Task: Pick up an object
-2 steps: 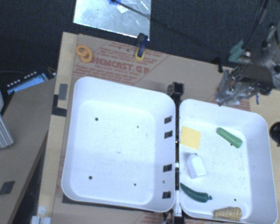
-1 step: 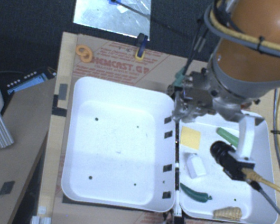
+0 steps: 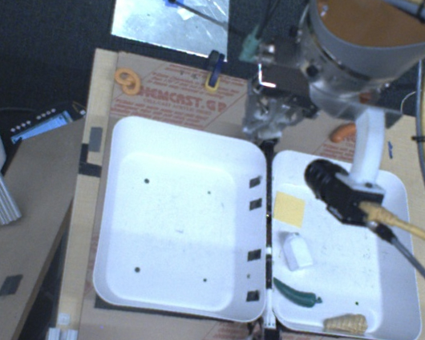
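Note:
The right bin [image 3: 405, 301] holds a flat yellow square [image 3: 288, 209], a small white block [image 3: 297, 251], a dark green pepper-shaped piece [image 3: 296, 294] and a tan ridged cone [image 3: 346, 322] at its front edge. My gripper [image 3: 266, 126] hangs over the back edge of the bench, just behind the seam where the two bins meet. It is well behind all these objects, and nothing shows in it. The grey arm with its orange band [image 3: 377, 23] looms over the back right.
The left bin [image 3: 123, 190] lies beside the right one. A black cylindrical unit [image 3: 339, 191] on a white bracket hangs over the right bin's back. Behind the bins lie an orange pretzel [image 3: 127, 81], a yellow-and-blue clip [image 3: 213, 72] and an orange piece [image 3: 343, 133]. Yellow cables [image 3: 413, 233] cross the right side.

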You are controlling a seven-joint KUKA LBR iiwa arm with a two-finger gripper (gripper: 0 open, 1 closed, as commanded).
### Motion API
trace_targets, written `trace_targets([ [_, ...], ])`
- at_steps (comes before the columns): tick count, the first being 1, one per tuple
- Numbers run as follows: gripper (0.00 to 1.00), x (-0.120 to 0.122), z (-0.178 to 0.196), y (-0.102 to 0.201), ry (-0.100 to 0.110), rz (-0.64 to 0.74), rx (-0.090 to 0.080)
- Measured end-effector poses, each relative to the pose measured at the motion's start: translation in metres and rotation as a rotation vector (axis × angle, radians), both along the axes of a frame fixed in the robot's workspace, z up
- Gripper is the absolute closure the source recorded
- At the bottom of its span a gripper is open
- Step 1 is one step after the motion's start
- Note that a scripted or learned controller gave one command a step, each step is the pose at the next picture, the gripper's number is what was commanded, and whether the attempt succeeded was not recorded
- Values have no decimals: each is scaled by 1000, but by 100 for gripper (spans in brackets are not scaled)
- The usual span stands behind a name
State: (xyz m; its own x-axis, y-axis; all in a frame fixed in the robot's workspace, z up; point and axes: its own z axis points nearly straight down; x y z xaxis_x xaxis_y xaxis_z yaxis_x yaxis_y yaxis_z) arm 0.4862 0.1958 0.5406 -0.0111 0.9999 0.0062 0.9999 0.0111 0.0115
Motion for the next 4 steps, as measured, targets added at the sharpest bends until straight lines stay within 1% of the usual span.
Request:
trace_targets([
  [1,100,1,-5,-69,10,-16,-6],
  [2,100,0,-5,-183,8,-23,-8],
  [3,100,0,-5,-277,7,-19,-9],
  [4,100,0,-59,-224,11,-5,-6],
])
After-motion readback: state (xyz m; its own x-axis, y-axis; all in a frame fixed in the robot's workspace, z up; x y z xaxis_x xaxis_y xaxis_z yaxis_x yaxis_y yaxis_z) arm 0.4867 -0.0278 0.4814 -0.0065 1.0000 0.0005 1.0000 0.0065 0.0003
